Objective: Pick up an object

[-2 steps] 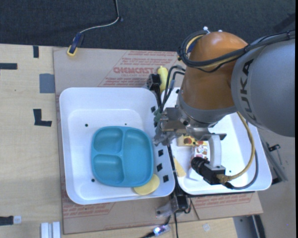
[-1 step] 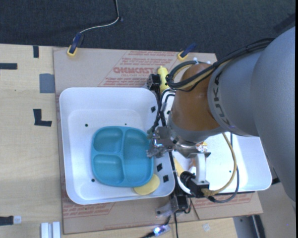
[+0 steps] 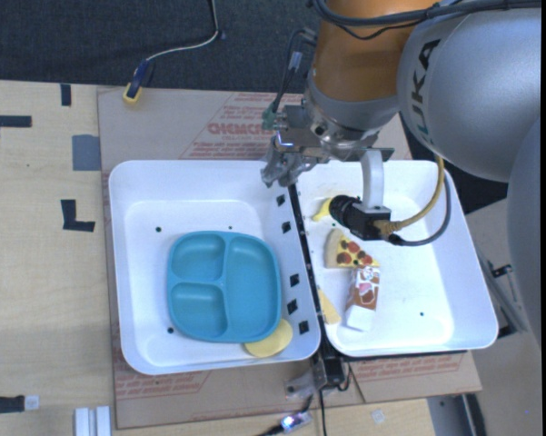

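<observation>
Two glossy white bins (image 3: 136, 198) flanked a ridge where the gripper (image 3: 280, 166) hovered, grip indiscernible, left of a wedge-shaped pizza slice (image 3: 343, 249).

Two bins side by side on desk (image 3: 36, 243), touching along middle wall. Left bin (image 3: 132, 198): divided tray (image 3: 223, 285) at centre, flat round piece (image 3: 271, 341) tucked under its near right corner. Right bin (image 3: 454, 289): pizza slice (image 3: 344, 251) near left side, small carton (image 3: 364, 296) just in front, banana (image 3: 322, 209) behind. Pincer (image 3: 279, 173) above dividing wall, far end.
</observation>
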Motion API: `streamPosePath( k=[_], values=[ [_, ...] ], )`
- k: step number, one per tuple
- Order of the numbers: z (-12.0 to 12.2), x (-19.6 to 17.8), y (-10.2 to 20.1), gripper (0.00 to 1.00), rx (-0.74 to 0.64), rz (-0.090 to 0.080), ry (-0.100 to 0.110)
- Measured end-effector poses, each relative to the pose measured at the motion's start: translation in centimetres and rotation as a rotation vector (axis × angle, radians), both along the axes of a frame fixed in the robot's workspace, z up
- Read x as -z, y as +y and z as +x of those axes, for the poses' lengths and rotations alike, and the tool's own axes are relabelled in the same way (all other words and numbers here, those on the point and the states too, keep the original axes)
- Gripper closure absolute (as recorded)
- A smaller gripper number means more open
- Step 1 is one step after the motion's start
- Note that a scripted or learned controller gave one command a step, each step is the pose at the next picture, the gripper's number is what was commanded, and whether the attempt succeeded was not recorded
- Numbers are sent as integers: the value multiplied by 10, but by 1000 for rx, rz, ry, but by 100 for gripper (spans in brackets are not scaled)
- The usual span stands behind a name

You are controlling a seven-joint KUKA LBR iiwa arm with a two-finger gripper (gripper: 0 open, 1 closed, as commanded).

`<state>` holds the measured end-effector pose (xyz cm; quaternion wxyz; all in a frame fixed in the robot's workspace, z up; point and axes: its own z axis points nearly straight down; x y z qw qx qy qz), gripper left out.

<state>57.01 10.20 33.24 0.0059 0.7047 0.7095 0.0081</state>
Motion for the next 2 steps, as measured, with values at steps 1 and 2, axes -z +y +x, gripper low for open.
streamPosePath(
  k=[1, 2],
  values=[
    [-81, 56, 8, 100, 5, -4, 31],
    [-87, -6, 88, 100, -5, 1, 17]
  ],
)
